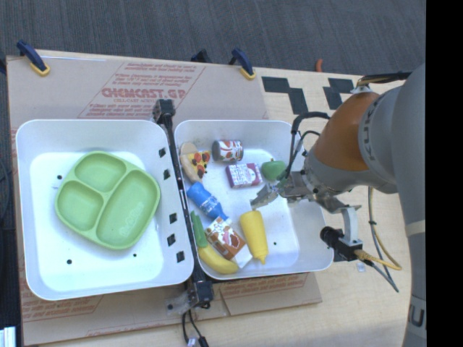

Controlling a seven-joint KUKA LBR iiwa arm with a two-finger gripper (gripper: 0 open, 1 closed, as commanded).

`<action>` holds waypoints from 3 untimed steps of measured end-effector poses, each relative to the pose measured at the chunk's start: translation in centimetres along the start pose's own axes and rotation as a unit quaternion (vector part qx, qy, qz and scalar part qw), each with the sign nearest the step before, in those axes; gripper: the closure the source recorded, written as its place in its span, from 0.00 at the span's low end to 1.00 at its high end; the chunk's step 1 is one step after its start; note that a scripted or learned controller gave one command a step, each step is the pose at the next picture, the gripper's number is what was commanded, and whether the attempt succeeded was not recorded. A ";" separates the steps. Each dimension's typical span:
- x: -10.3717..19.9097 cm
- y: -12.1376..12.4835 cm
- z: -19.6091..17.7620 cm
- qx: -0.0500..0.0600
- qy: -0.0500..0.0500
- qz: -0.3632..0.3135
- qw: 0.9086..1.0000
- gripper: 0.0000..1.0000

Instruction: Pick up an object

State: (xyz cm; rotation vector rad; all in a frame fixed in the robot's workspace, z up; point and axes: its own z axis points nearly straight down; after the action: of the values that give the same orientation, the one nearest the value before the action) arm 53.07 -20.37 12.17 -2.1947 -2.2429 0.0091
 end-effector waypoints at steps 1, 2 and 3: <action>7.7 6.2 3.0 -0.002 0.001 0.006 1.000 0.00; 7.7 6.2 1.9 -0.002 0.002 0.006 1.000 1.00; 6.6 0.5 -7.4 -0.003 0.001 0.009 1.000 1.00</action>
State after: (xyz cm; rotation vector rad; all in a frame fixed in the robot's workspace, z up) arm 53.45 -13.75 19.59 -2.2158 -2.2261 0.0007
